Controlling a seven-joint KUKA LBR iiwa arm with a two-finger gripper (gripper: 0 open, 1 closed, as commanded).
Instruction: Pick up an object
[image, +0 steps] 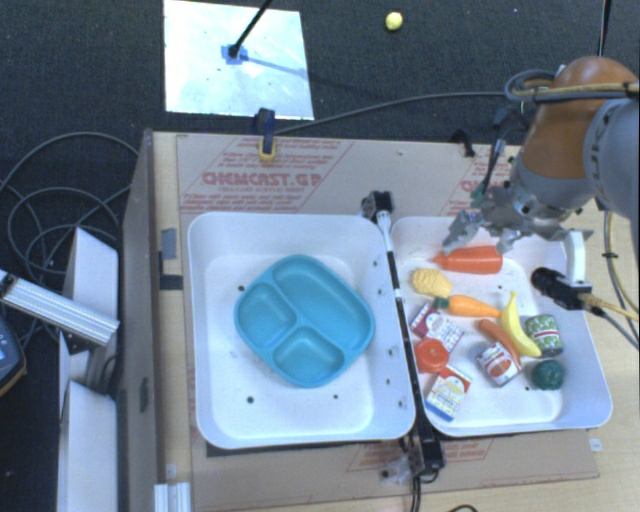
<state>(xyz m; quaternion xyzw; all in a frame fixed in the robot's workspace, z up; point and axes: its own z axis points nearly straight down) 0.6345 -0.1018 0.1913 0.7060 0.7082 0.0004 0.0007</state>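
The right bin (585, 400) holds several toy foods. An orange-red pepper-like piece (468, 261) lies at its back. In front of it are a yellow corn (430, 282), a carrot (470, 305), a banana (520, 325) and a small can (495, 363). My gripper (482, 236) hangs just above and behind the orange-red piece. It is open, its fingers spread to either side with nothing between them.
The left bin (225, 250) holds a blue divided plate (303, 320). Also in the right bin are a red-and-white packet (435, 325), a juice box (447, 392), a green can (541, 335) and a dark green ball (547, 374). A black ridge (398, 310) separates the bins.
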